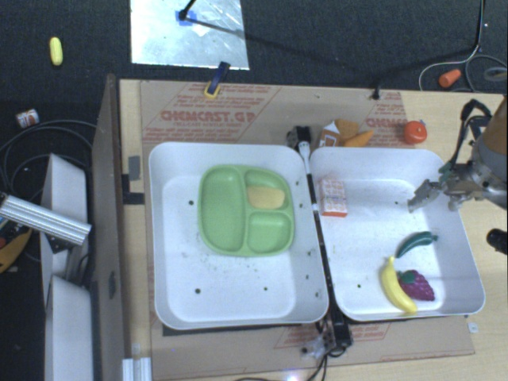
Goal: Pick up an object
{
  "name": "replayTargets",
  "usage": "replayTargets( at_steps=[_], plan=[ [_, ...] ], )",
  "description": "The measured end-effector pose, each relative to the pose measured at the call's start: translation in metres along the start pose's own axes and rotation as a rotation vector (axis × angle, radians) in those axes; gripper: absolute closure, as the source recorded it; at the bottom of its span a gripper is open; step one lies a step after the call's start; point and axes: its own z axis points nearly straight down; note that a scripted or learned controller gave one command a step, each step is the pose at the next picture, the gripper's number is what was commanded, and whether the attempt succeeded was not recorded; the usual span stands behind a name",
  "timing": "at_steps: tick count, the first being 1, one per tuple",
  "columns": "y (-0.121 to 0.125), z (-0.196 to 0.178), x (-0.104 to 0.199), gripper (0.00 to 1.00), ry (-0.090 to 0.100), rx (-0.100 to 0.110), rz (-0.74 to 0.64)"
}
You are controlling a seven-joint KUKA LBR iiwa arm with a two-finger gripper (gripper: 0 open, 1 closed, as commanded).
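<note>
In the right bin [373, 308] lie a small red-and-white box [332, 196] near its left wall, a green pepper [416, 242], a yellow banana [394, 286] and purple grapes [419, 285] at the front right. My gripper [439, 200] hangs over the bin's right side, above and behind the green pepper. It is open, with nothing between its fingers. The left bin [178, 292] holds a green divided plate [238, 213] with a yellow item [265, 198] in its upper right compartment.
Behind the right bin, an orange ball [413, 132] and an orange wedge-shaped item [355, 139] rest on the cardboard. A black divider [313, 213] runs between the bins. Cables and a metal sheet [189, 22] lie on the dark floor beyond.
</note>
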Motion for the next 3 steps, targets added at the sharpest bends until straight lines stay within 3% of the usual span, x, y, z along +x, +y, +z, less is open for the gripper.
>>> replayTargets(
  at_steps=[1,2,3],
  plan=[
    [0.002,-0.035,0.0,0.0,-0.001,-0.004,-0.001],
    [-0.019,0.004,0.0,0.0,0.002,0.004,0.003],
    [-0.054,0.102,0.042,0.0,0.006,0.011,0.002]
  ],
)
